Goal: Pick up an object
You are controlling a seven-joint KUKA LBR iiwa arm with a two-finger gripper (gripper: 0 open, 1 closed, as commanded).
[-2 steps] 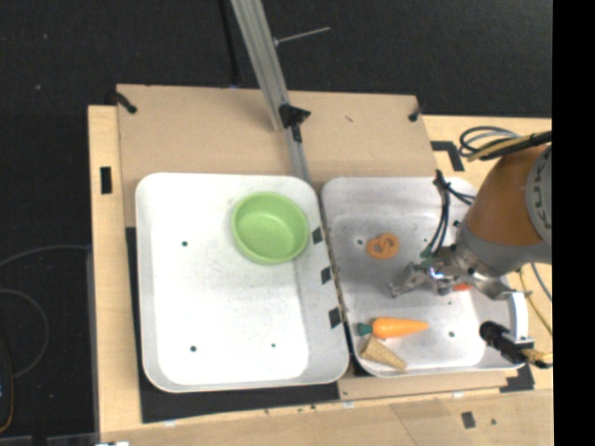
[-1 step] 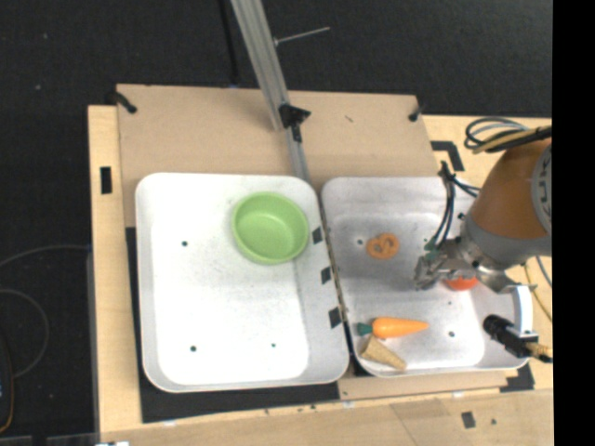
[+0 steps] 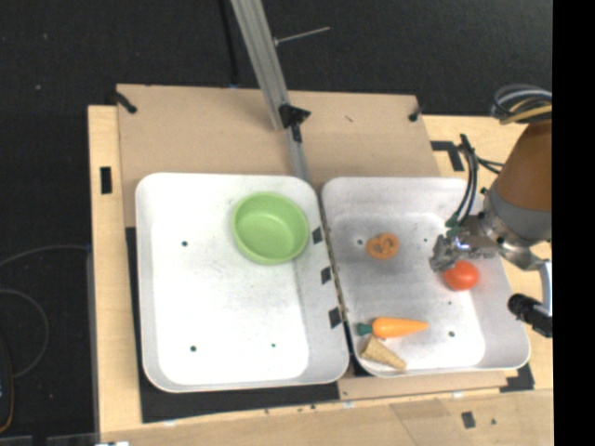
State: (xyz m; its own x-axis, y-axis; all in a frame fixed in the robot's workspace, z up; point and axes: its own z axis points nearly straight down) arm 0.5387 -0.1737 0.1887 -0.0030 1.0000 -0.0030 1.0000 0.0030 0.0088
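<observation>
A red tomato (image 3: 462, 276) lies in the right bin (image 3: 409, 207), near its right side. My gripper (image 3: 450, 254) hangs just above and to the left of the tomato, touching or nearly touching its top. An orange carrot (image 3: 400, 326) with a green end lies near the bin's front. A tan wedge (image 3: 383, 353) sits at the front edge below the carrot. A small brown pretzel-like piece (image 3: 382, 245) rests mid-bin. A green bowl (image 3: 271, 228) stands in the left bin (image 3: 186, 342), at its back right.
The arm's grey and orange wrist (image 3: 526, 179) enters from the right over the right bin's edge. A metal pole (image 3: 265, 59) slants up from between the bins at the back. Cables (image 3: 469, 170) hang by the wrist.
</observation>
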